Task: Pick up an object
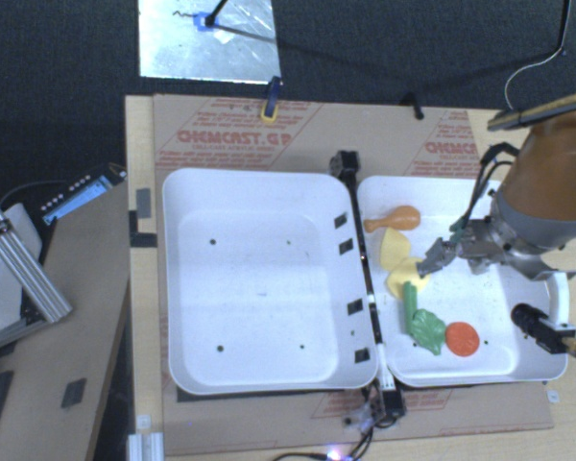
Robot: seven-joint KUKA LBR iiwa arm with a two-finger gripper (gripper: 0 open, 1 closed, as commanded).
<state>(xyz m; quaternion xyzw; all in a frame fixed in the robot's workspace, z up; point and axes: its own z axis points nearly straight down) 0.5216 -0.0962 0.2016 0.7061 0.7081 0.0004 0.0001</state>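
With our gripper (430,260) poised just beside the pale yellow plastic piece (396,262) in the right-hand shallow white bin (490,363), fingers apparently narrow and empty, we should open wider and descend squarely over that piece before closing.

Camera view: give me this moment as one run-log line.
arm: over right bin | gripper: beside yellow pieces | grasp: unconfirmed | nearby: orange drumstick toy, green toy, red disc
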